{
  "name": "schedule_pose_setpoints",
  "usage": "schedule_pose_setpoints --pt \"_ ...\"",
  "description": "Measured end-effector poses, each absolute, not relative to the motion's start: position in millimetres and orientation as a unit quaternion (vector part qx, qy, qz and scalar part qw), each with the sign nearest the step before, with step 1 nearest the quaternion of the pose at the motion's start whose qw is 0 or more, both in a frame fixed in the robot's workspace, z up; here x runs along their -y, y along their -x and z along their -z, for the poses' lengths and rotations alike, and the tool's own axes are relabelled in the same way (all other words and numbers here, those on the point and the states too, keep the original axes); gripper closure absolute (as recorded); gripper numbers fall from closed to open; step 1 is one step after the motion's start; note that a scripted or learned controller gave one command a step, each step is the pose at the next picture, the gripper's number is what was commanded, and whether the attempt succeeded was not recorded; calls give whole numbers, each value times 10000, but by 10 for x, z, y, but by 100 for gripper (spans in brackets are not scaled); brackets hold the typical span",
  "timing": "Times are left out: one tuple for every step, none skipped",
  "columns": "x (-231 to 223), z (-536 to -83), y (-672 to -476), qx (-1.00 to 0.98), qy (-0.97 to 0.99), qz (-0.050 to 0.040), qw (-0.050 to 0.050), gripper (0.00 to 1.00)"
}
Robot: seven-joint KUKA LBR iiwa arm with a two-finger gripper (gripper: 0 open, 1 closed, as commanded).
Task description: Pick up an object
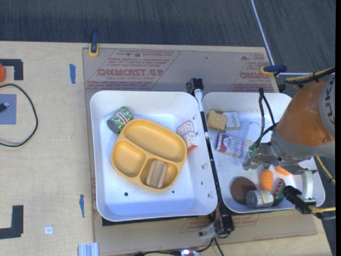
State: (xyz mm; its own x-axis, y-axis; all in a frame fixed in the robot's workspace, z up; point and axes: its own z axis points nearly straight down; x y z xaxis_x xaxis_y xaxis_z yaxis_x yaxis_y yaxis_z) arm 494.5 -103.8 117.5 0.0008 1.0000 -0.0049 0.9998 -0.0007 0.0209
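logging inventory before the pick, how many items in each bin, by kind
Left bin:
yellow divided tray: 1
tan piece in a tray compartment: 1
green can: 1
red and white packet: 1

Right bin:
tan block: 1
packets: 2
brown disc: 1
small can: 1
orange piece: 1

Total: 10

Glossy white plastic bins (101, 143), matt yellow plastic tray (133, 143), pale wood bench (48, 169)
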Motion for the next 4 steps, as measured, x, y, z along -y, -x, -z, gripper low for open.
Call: schedule_pose_setpoints --pt "1038 -1174 -4944 -7069 -7072 -56 89 0" --pt "1000 -861 -4876 -7072 -7070 -10 5 0" --pt "1007 -970 -4897 -7069 -7073 -25 38 100" --pt "1007 -969 -4896 -7069 -7073 -24 36 0"
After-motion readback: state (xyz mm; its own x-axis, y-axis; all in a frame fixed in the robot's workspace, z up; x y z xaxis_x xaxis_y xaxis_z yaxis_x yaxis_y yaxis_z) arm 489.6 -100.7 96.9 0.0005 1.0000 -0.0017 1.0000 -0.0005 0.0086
